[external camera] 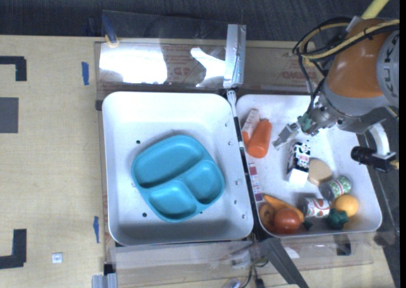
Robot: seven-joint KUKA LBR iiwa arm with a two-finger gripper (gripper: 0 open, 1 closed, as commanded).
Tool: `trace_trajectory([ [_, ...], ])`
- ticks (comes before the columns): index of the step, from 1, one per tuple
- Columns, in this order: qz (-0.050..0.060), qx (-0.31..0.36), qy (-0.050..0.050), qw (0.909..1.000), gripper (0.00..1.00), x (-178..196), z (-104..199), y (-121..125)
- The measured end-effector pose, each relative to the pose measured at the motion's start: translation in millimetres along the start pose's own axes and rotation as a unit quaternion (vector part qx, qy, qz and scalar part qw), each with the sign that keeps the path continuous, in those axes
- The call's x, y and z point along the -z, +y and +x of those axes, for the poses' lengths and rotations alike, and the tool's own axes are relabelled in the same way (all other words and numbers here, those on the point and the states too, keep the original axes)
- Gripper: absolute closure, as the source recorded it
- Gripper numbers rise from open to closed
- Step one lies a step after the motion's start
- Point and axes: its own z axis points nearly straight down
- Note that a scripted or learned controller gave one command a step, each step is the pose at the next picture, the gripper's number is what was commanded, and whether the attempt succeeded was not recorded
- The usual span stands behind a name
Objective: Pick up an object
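The objects available for picking lie in the right bin [361, 229]. An orange bottle-shaped item [259, 139] rests against that bin's left wall, near its far left corner, with a small pale tube [250, 118] just beside it. Along the near edge sit a red tomato-like item [288, 219] touching an orange carrot-like item [274, 203], then a small can [317, 207], a dark green item [337, 219] and a yellow-orange fruit [346, 205] toward the near right corner. A black-and-white carton [299, 161] stands near the bin's middle, touching a tan rounded item [320, 171]; a green-and-white round item [339, 186] lies just beyond that.

The jaws [293, 132] hang over the far middle of the right bin, apart from the carton below them. They appear spread, and nothing is visible between them.

The left bin [120, 153] carries a blue three-compartment tray [179, 177], set at an angle near the bin's centre. Both bins rest on the table [47, 153].
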Motion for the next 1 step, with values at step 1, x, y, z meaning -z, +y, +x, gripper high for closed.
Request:
trace_trajectory([
  [1, 0.000, 0.062, -0.001, 0.9981, 0.00, -58.6, -1.5, -21.2],
])
